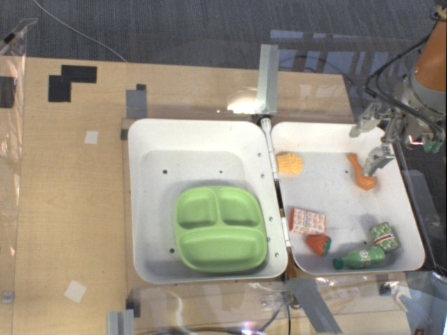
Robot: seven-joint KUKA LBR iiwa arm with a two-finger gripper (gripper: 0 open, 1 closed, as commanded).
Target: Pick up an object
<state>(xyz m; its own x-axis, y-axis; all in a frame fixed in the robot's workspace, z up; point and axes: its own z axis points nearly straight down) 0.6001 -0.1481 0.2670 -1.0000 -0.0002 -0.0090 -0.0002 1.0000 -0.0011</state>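
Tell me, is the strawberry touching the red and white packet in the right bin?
Touching, or very nearly. The camera view shows the strawberry tucked against the lower right corner of the red and white packet, with no white bin floor visible between them.

A light green divided tray (221, 228) sits in one white bin (150, 187), while the other white bin (405, 215) shows an orange carrot (361, 173), a yellow-orange lump (290, 164), a red-and-white patterned packet (307, 221), a red strawberry (318, 243), a green bottle (359, 258) and a green-and-white can (383, 235).
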